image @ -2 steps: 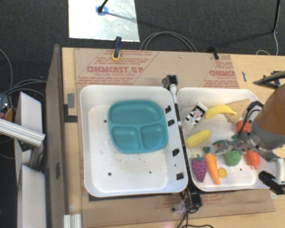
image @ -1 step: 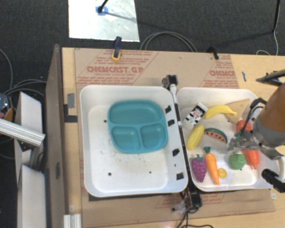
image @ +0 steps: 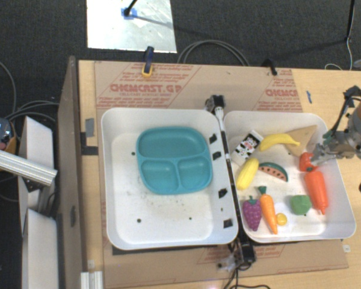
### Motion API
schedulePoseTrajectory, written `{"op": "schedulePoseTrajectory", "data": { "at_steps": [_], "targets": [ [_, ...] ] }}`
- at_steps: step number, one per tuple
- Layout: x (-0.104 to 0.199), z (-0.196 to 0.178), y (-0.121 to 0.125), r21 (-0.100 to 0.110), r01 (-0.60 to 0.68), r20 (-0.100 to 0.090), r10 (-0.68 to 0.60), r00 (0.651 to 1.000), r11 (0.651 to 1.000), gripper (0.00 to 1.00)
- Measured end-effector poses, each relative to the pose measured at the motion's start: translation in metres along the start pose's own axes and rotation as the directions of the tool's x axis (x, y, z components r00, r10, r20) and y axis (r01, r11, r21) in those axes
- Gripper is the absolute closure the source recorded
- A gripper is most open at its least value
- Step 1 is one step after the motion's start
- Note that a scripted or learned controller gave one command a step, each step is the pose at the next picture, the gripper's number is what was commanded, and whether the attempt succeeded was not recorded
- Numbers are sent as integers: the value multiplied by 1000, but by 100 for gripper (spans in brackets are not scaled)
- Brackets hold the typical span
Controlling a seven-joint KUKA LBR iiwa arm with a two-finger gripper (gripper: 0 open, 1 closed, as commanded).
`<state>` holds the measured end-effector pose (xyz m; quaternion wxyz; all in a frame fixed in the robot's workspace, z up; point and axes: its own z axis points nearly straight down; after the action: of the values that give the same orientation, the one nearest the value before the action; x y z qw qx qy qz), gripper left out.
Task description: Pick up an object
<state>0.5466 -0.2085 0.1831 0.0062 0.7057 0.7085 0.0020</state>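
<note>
Pincer (image: 317, 155), its grip state impossible to tell, is seen at the right bin's (image: 348, 221) right edge, just above a large orange carrot (image: 317, 189).

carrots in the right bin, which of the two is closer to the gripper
The larger carrot by the right wall, lying just below the gripper. The smaller carrot lies further left, beside the purple grapes.

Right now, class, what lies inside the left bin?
A teal plate with three compartments lies in the left bin. What the plate covers cannot be seen.
</note>
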Motion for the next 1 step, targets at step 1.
{"op": "schedulePoseTrajectory", "data": {
  "at_steps": [1],
  "targets": [
    [92, 17, 40, 7, 10, -9, -10, 1000, 1000, 100]
  ]
}}
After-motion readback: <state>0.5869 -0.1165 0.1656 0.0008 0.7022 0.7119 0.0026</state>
